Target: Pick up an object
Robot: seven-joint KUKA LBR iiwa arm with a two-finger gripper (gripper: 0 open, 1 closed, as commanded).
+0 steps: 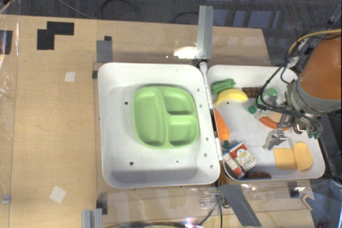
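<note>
The right white bin (251, 131) holds several toy foods. At its far left lie a green pickle (223, 84) and a yellow banana (231, 96). An orange carrot (222, 125) runs along the left wall. A small printed box (241, 159) sits near the front left. Two yellow blocks (292, 157) rest at the front right. My gripper (276, 139) hangs low over the bin's right half, just behind the yellow blocks and beside an orange-red piece (269, 122). I see nothing held in it.
The left white bin (115, 115) bears a green divided plate (164, 116). A dark brown bar (259, 174) lies at the right bin's front rim. A small teal piece (252, 109) sits mid-bin. The arm's orange band (323, 72) and cables overhang the right edge.
</note>
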